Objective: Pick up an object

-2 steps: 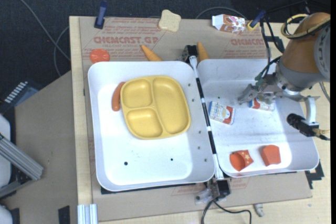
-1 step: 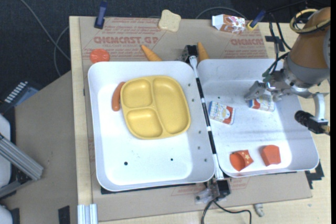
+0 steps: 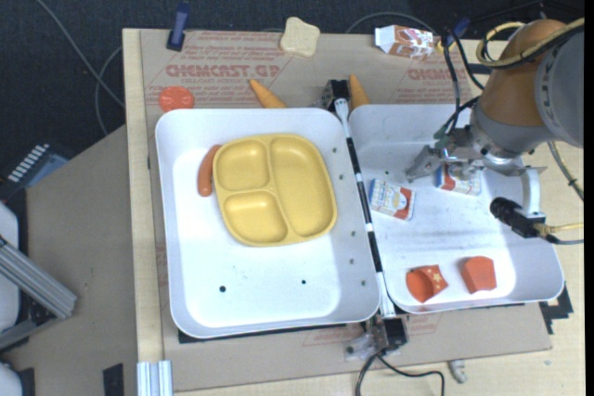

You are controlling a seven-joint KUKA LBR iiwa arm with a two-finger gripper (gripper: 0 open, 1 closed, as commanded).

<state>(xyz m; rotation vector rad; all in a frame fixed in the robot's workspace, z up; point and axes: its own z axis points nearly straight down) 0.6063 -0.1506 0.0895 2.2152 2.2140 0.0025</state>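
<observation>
The hand (image 3: 452, 164), grip state unclear, hovers over a carton (image 3: 458, 182), beside another carton (image 3: 391, 198).

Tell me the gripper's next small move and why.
Probably a short straight descent: the gripper hovers over the right bin, right at a small carton beneath it. Whether the carton sits between the fingers is hidden, so it should lower first, then close.

Red "CHEMCAST GP" printed on the brown board (image 3: 223, 70)
</observation>
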